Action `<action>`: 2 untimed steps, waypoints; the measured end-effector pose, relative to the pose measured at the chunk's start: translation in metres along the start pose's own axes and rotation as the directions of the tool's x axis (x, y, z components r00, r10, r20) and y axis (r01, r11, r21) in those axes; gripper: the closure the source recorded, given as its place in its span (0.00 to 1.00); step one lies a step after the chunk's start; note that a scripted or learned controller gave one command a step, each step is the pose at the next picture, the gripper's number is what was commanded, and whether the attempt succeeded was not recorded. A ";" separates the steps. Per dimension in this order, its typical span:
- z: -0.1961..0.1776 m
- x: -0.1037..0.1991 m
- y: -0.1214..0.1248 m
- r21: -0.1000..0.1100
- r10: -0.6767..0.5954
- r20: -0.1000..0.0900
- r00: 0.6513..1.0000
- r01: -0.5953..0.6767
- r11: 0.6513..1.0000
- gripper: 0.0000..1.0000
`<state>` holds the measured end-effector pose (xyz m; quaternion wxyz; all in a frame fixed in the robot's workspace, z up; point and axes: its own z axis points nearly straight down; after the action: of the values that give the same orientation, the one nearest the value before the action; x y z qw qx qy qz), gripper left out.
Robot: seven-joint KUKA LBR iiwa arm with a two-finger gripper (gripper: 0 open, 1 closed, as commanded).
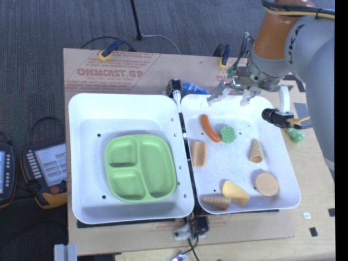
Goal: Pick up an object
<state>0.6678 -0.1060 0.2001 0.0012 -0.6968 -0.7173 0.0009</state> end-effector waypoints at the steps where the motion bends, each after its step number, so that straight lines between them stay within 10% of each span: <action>1: 0.095 0.006 -0.054 -0.018 -0.021 0.006 1.000 0.022 1.000 0.00; 2: 0.084 0.003 -0.053 -0.023 -0.020 0.011 1.000 0.020 1.000 1.00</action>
<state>0.6147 -0.1041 0.1163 -0.0108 -0.6895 -0.7242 -0.0034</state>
